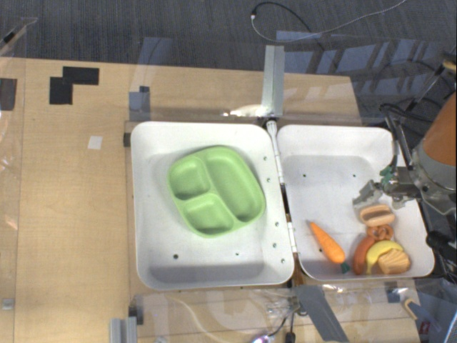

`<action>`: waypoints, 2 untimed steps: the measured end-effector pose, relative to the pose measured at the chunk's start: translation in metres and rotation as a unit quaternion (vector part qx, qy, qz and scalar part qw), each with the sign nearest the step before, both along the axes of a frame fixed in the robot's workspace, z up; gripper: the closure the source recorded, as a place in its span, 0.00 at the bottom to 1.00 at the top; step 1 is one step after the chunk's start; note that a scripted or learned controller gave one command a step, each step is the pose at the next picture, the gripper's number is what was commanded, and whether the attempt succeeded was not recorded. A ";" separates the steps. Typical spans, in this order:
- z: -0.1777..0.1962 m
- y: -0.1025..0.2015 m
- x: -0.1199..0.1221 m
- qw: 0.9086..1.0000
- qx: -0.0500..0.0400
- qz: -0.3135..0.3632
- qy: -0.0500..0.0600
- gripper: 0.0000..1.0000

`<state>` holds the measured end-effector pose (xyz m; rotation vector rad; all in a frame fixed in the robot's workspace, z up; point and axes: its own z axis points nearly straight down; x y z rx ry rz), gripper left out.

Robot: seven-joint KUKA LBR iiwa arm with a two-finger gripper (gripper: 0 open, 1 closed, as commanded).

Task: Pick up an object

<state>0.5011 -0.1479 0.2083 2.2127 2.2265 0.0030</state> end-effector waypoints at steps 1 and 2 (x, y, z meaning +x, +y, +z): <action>0.011 0.001 0.002 1.000 0.000 0.002 -0.003 1.00; 0.011 0.001 0.002 1.000 0.000 0.002 -0.003 0.00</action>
